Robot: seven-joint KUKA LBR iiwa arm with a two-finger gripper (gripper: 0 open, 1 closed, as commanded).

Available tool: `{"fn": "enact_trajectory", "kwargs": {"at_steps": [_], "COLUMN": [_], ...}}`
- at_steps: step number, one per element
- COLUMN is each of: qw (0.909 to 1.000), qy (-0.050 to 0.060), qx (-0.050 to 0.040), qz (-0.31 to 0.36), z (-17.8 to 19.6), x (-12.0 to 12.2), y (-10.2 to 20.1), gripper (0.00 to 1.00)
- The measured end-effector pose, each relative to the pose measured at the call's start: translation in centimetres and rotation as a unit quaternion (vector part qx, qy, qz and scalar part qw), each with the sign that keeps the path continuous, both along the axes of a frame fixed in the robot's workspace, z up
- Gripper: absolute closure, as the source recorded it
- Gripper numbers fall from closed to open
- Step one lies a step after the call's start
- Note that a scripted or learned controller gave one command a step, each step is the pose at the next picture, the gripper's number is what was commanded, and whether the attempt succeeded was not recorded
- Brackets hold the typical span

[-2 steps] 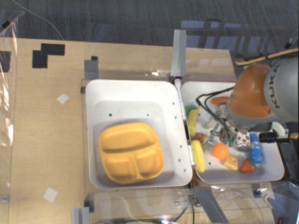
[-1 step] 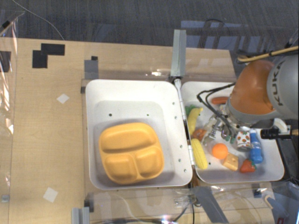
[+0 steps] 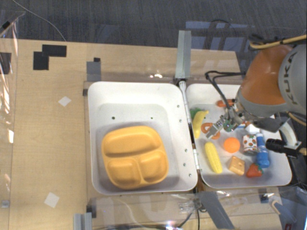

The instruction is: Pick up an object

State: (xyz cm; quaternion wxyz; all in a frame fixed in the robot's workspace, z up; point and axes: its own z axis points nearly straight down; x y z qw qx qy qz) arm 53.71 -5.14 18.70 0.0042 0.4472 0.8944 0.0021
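The arm hangs over the right bin (image 3: 288, 176), its gripper (image 3: 225, 124) low among a crowd of small toys near that bin's left wall; whether the fingers are released or clenched cannot be told, since the tips are too small and cluttered to read, and nothing is plainly seen between them. Just beside the tips lie a banana (image 3: 198, 120) and an orange ring-shaped piece (image 3: 209, 129), with the corn cob (image 3: 213, 157), an orange ball (image 3: 231, 144) and a tan block (image 3: 236, 165) toward the bench's near edge. The packing is the main risk: descending fingers may land on two toys at once, shove one against the wall, or pinch an edge that slips out. The yellow tray (image 3: 135, 155) in the left bin (image 3: 96, 128) lies well apart.
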Motion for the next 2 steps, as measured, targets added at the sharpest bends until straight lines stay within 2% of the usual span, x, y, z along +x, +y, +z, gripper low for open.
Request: {"fn": "enact_trajectory", "kwargs": {"at_steps": [1, 2], "qw": [0.9382, 0.9696], "qy": [0.003, 0.002], "qx": [0.0021, 0.0018], "qz": [-0.346, -0.245], "z": [5.4, 7.6], "x": [1.7, -2.6], "y": [2.8, 5.1], "gripper": [1.0, 1.0]}}
